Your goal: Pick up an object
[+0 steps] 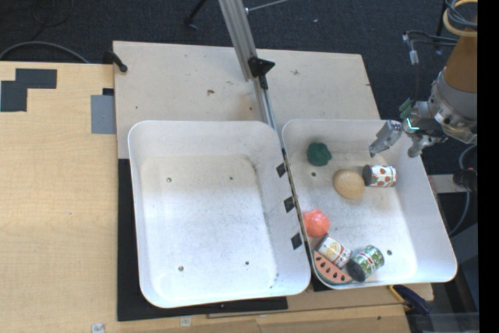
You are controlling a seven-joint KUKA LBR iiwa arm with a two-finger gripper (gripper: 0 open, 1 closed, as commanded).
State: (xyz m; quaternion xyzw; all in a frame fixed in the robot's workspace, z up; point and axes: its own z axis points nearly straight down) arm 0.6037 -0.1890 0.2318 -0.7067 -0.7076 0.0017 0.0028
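The small white can (pixel 380 175) lying on its side in the right bin (pixel 425 234) carries a label with red and dark marks, but the print is too small to read. Taking this can as the landmark: a tan, potato-like lump (pixel 349 185) touches its left end, and a dark green ball (pixel 318 153) sits up and to the left of it, apart. Well below and left of it lies an orange-red ball (pixel 316 222), and below that a cluster near the bin's lower edge: a small can with a yellow-and-red label (pixel 334 251), a green can with a dark end (pixel 366 260) and a red slice with dark seeds (pixel 330 272); their writing cannot be made out either.

The tool (pixel 405 138) hangs just above and to the right of the white can, over the bin's upper right corner. Its two fingers are spread apart, one finger (pixel 383 139) pointing down-left towards the can, with nothing between them. The left bin (pixel 156 140) lies far left of the can on the table (pixel 187 82).
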